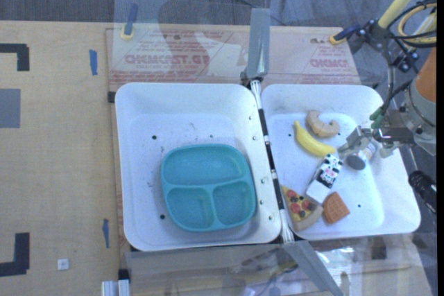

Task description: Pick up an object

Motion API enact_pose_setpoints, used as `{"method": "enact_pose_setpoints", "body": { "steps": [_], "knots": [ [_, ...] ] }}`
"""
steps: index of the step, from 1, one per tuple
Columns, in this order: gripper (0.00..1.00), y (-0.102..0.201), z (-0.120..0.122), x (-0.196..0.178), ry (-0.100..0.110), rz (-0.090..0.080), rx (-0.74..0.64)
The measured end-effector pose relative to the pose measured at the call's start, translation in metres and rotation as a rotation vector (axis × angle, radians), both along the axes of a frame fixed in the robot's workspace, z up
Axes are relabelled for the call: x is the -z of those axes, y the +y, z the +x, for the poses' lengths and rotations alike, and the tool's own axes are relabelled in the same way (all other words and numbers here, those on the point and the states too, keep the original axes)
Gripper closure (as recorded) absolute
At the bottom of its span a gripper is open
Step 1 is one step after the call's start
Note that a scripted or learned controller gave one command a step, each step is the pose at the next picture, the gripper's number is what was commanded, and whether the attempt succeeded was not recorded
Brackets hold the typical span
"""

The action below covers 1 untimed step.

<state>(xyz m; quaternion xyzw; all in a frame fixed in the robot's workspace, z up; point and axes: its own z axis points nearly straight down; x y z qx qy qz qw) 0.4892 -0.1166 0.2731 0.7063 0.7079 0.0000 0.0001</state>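
The right bin (399, 208) holds a yellow banana (310, 141), a tan croissant-like piece (322, 124), a black-and-white carton (326, 173), a pizza slice (300, 207) and an orange waffle square (335, 208). My gripper (354, 151) hovers over the right bin's middle right, just right of the banana and above the carton's upper end. It stands open, with nothing between its fingers. A teal divided plate (207, 195) lies in the left bin (139, 114).
The arm's grey wrist and cables (406, 125) come in over the right bin's right rim. A metal divider (258, 52) runs between the bins at the back. Wooden bench surface (55, 149) extends to the left.
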Motion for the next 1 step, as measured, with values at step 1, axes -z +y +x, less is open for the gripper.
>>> {"method": "enact_pose_setpoints", "body": {
  "steps": [1],
  "knots": [
    [0.0,-0.0012,0.0186,0.143,0.001,0.001,0.012]
  ]
}}
